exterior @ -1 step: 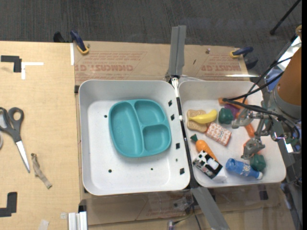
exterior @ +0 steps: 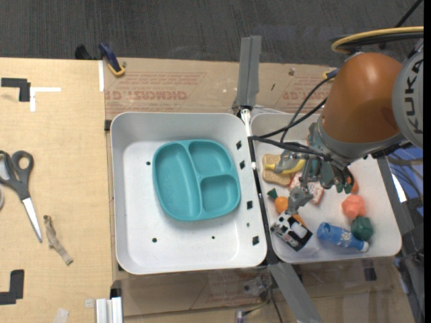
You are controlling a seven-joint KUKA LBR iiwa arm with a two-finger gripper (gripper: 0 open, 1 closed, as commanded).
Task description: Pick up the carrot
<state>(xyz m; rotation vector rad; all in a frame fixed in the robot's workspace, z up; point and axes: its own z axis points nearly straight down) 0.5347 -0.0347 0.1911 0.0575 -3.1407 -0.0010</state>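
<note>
Carrot (exterior: 281, 201): right of tray (exterior: 196, 179); likely light, stiff, slick toy; grasp mid-body. Gripper (exterior: 301, 195): just beside it, grip state indiscernible.

small orange carrot (exterior: 279, 203), lying in right bin, left side

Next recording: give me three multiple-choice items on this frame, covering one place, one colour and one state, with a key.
1. Where does the divided plate lie?
A. left bin
B. right bin
C. on the bench

2. What colour is the divided plate?
A. red
B. teal
C. yellow

3. Where is the gripper?
A. over the left bin
B. over the scissors
C. over the right bin, by the carrot

Key: A, the plate sits inside the left bin; B, it is teal; C, the gripper hangs among the right bin's toys.
</note>
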